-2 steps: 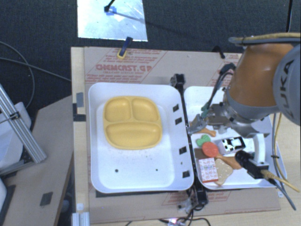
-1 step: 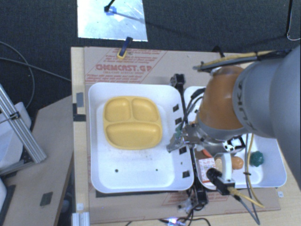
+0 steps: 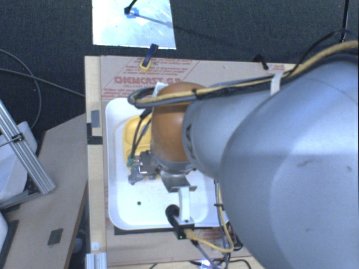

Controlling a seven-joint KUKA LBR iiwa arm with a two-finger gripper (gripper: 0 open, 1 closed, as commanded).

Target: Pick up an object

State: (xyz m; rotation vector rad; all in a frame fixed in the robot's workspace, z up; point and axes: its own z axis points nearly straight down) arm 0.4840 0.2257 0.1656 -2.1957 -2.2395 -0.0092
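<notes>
1. Nearest the camera: the arm (image 3: 280,167), grey, bulks over the right half of the view, covering the right part of the bench and whatever lies there.
2. Its orange band (image 3: 168,128) sits above the wrist, over the middle of the white bin (image 3: 115,167).
3. Cables (image 3: 235,83), black & yellow, run along the arm's top edge from the right and loop down by the band's left side.
4. Below the band, wrist hardware: a metal bracket & a white mount w/ a black connector (image 3: 173,213) near the bin's near edge.
5. The gripper (image 3: 136,170) hangs over the bin's left-centre, pointing down into it. Can't tell how the pincer stands; it's too small & partly hidden. No item seen in it.
6. Bin floor: bare white along the near-left corner, w/ 1 small dark speck (image 3: 138,203).
7. Task thing: a yellow object (image 3: 134,136) lies in the bin toward its far-left part, just beyond the gripper and partly hidden behind the orange band. Contact w/ the gripper can't be judged.
8. The bin rests on a brown board (image 3: 168,72) w/ red print along its far edge.
9. A blue-&-yellow clip (image 3: 148,56) sits at the board's far edge.
10. Farthest: a shiny silver sheet (image 3: 133,15) on dark carpet beyond the board.
</notes>
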